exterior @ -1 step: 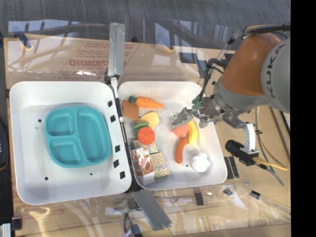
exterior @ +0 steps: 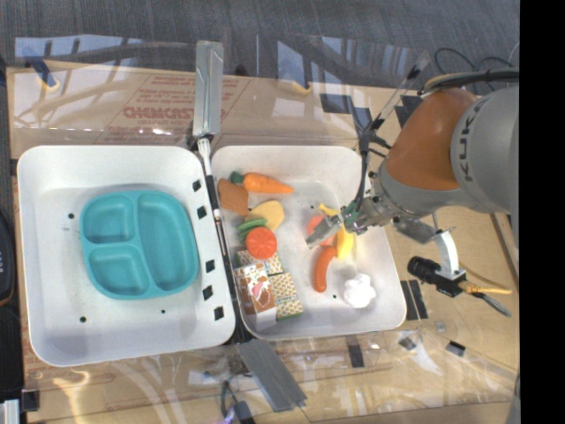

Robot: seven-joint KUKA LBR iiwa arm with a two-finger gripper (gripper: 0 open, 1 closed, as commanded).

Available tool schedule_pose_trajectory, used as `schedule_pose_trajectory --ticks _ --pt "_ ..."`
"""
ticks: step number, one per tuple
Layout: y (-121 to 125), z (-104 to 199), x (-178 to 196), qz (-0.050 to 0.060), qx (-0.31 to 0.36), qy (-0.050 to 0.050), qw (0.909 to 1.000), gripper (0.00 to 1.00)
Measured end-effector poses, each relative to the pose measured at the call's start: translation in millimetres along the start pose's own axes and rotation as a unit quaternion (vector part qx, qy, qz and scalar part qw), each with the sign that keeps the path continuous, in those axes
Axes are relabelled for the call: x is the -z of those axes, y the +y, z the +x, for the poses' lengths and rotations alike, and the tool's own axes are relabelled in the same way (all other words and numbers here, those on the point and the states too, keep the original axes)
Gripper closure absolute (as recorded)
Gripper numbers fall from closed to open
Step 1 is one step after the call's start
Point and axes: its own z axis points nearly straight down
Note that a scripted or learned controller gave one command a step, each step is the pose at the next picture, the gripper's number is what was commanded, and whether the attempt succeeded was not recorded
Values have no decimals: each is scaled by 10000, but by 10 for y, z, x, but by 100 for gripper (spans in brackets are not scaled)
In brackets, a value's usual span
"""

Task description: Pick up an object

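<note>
My gripper point(exterior: 342, 222) is low inside the right bin point(exterior: 380, 263), towards its right side, and the arm comes in from the right. Directly at its tip lie a small red piece point(exterior: 314, 226) and a yellow piece point(exterior: 344, 242). I cannot see whether either one is gripped. An orange-red sausage-shaped toy point(exterior: 323, 268) lies just below the gripper, and a white lumpy object point(exterior: 357, 291) sits below that. A carrot point(exterior: 266, 184) lies at the far side of the bin.
On the right bin's left side are a brown piece point(exterior: 232, 197), a yellow piece point(exterior: 270, 213), a red tomato point(exterior: 260, 241) and two printed packets point(exterior: 267, 290). The left bin point(exterior: 35, 237) holds a teal divided tray point(exterior: 139, 243).
</note>
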Motion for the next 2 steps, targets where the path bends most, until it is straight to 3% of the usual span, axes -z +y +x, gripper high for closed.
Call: schedule_pose_trajectory --ticks 1,2 --pt "128 -205 -633 -73 232 -11 9997 0" --pt "102 -222 -563 -37 228 -15 9997 100"
